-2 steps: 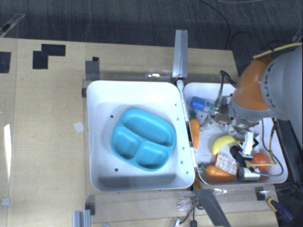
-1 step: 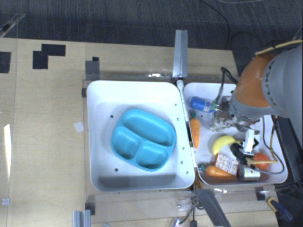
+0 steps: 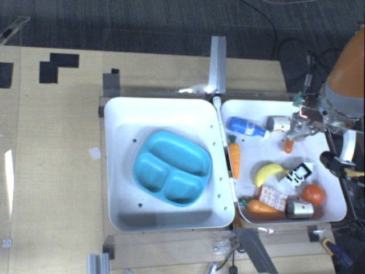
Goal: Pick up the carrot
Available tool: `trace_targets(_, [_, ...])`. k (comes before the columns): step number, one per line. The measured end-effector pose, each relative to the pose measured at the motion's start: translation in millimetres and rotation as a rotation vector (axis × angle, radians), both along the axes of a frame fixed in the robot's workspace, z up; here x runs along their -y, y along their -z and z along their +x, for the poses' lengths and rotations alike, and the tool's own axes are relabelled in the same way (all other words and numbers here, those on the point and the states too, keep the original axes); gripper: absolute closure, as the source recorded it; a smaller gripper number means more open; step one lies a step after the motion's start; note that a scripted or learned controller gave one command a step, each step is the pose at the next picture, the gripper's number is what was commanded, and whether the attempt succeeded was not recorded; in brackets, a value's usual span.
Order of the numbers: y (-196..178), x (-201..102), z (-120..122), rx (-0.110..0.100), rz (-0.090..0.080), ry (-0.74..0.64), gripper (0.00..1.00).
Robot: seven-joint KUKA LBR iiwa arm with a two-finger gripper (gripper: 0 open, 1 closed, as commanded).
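The carrot (image 3: 234,160) lies against the right bin's (image 3: 336,213) left wall, long axis along that wall; the pincer (image 3: 296,131) hangs well to its right, its opening impossible to tell

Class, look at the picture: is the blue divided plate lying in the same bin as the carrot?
No. The blue plate lies in the left bin, while the carrot lies in the right bin.

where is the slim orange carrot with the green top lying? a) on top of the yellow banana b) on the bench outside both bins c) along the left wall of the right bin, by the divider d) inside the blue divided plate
c: the slim orange carrot with a green top lies lengthwise against the left wall of the right white bin, left of the yellow banana; the blue divided plate sits in the left white bin.
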State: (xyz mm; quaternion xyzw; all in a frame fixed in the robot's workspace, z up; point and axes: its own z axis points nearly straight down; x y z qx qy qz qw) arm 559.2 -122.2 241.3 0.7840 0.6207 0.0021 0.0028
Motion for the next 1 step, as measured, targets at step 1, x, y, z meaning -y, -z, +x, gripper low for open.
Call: trace_targets(1, [5.9,62.3,12.2,-0.002,-0.001,-0.004,1.00])
